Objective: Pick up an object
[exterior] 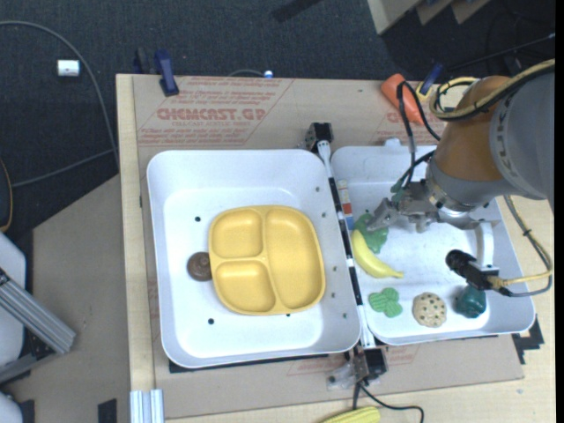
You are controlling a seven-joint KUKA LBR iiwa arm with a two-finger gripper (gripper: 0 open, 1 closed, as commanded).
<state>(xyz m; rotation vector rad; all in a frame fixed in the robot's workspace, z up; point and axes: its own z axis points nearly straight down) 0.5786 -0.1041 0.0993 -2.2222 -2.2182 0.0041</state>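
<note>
My gripper (389, 215) sits low in the right bin (507, 320) near its left wall, under the grey arm with its orange band (465, 152). Just below and left of the gripper lies a small green object (374, 238), close to it or touching it; I cannot tell which. A yellow banana (373, 257) lies beside that green object. Toward the bin's front are a green leafy piece (385, 302), a speckled cookie (429, 308) and a teal object (471, 301).
The left bin (167, 236) holds a yellow divided plate (264, 259) with a small brown round object (199, 266) at its left edge. A black part with cables (467, 268) hangs by the arm over the right bin. A divider (339, 218) separates the bins.
</note>
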